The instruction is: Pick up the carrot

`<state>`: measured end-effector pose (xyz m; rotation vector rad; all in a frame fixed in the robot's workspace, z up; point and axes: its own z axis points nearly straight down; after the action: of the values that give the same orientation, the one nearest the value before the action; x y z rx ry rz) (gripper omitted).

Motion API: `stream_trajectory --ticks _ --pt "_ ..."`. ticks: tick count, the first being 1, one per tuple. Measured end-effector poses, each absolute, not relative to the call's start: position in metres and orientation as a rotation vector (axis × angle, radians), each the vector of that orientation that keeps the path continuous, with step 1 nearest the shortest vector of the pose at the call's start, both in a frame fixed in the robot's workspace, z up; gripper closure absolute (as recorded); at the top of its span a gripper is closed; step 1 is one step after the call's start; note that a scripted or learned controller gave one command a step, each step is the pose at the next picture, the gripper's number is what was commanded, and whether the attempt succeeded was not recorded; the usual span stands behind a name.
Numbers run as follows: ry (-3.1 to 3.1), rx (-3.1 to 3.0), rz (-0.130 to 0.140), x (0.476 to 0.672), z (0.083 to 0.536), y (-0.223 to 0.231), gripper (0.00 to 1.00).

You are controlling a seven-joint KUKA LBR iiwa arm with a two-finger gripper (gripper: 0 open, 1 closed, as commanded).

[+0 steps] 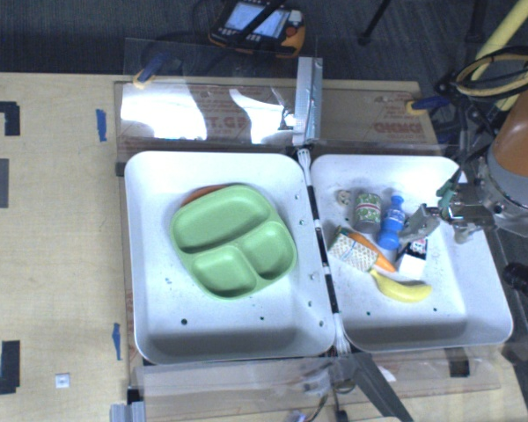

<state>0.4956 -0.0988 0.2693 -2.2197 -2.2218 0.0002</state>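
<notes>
We find the jaws (422, 222) low over the right bin (488, 319), toward its right wall, just right of the blue bottle (392, 221); we cannot tell how they stand, nor whether anything sits between them. Beneath them lies a small black-and-white box (413, 259). The carrot (370, 246) lies mid-bin, slanting, just left of the bottle's base, touching a patterned packet (353, 252). A banana (401, 289) rests nearer the bin's front edge. A small can (367, 207) stands toward the back wall. In the left bin (150, 297) we note a green divided tray (234, 239) lying over something orange (202, 192).
</notes>
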Motion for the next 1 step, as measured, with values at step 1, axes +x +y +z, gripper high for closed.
stream_trajectory --ticks 1 --pt "-2.329 -2.11 -0.002 0.4795 0.1155 -0.1107 0.0"
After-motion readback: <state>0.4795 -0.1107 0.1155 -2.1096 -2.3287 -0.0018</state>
